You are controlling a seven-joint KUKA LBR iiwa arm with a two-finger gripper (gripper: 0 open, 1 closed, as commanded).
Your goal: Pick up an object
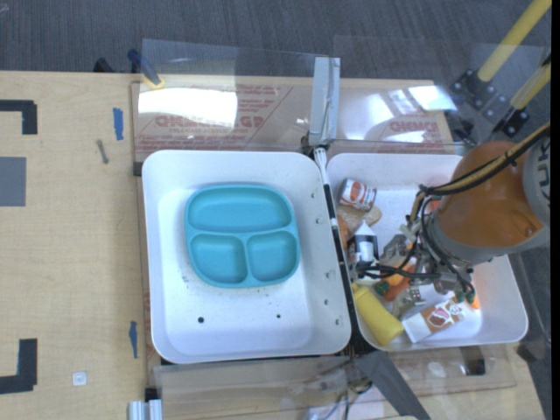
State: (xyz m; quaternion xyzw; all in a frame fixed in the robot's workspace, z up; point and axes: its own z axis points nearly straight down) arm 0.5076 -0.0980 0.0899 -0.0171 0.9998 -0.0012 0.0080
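My gripper (404, 274) is low inside the right bin (503, 318), reaching down among a pile of small objects under the orange wrist band (490, 201). Right around it lie a yellow bottle-like object (376, 316), a small black-and-white item (363, 248), an orange piece (393, 278) and a white-and-orange packet (442, 314). A small can with an orange-and-white label (356, 193) lies farther back in the same bin. The wrist and cables hide the fingertips.
The left bin (166, 234) holds a turquoise divided plate (241, 234). A metal divider post (322, 103) stands between the bins at the back, in front of clear plastic panels. Wooden benchtop (61, 234) stretches to the left.
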